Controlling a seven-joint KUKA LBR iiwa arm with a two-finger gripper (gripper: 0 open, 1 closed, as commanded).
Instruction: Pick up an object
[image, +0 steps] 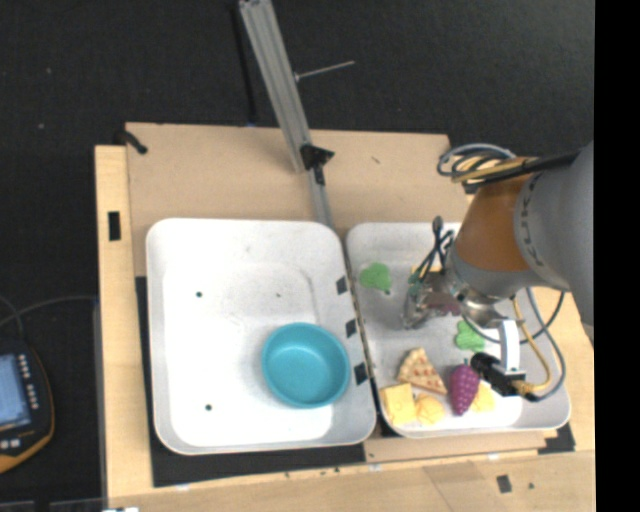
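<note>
We cannot tell how the fingers of the gripper (418, 305) stand; they hang low over the middle of the right bin, dark and blurred, and we see nothing between them. The bench (220, 180) is the largest thing here, a tan board carrying both bins. On its left half sits the left bin (200, 270), white and shallow, and touching it on the right is the right bin (385, 240). The arm (520, 225) reaches in from the right, its orange band just above the wrist. A grey pole (285, 100) slants from the far edge toward the seam between the bins. In the near right part of the left bin rests a blue bowl (305, 365). Along the near wall of the right bin lie a purple grape bunch (462, 388), a pizza slice (420, 372) and a yellow block (398, 403), close together. A green piece (376, 277) lies just left of the gripper.
</note>
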